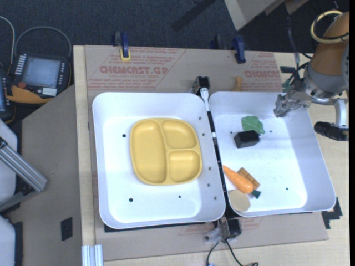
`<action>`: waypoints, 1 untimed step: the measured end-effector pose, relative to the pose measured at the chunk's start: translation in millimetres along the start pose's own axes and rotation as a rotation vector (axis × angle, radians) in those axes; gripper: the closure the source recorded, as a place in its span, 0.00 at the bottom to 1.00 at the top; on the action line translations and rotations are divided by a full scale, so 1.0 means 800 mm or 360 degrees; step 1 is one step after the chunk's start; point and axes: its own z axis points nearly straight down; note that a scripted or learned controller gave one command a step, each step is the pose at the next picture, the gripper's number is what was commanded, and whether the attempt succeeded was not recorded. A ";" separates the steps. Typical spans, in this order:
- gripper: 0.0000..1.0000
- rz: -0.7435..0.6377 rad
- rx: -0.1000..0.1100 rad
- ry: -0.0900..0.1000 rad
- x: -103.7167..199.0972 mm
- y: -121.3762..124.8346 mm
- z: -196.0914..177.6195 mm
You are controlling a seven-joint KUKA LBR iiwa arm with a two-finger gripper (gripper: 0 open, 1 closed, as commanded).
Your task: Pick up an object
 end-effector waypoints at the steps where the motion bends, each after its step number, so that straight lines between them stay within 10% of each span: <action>1: 1.00 0.0004 -0.0010 -0.0003 -0.008 0.002 -0.079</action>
